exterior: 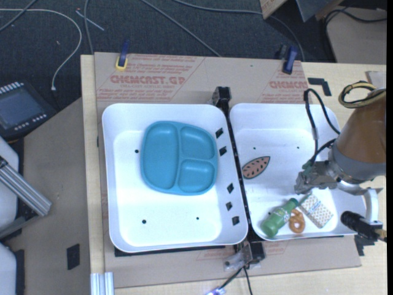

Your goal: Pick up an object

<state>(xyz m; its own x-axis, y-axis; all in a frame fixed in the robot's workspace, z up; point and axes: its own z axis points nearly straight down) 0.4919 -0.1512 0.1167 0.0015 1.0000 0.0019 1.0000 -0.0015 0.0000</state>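
A green bottle (279, 218) is lying on its side in the near part of the right bin (270, 118), close to that bin's near rim. Its long axis is running on a slant, with the fatter end pointing toward the near left and the narrower end pointing up toward the far right. A brown pretzel-shaped ring (296, 222) is sitting against the bottle's right side, and a small checkered packet (317, 211) is lying just beside the ring, farther right. A flat brown leaf-shaped piece (255, 167) is resting apart from these, toward the far left of the same bin near the divider.

The gripper (314, 180) is reaching in from the right and hanging over the right bin, just above the checkered packet and a little to the far right of the bottle. I cannot tell how its jaws are set, since the dark metal there is blurring together; nothing is visibly caught between them. The arm (362, 134) behind it is showing its orange band.

In the left bin (123, 165), a blue divided plate (179, 157) is lying flat near the centre.
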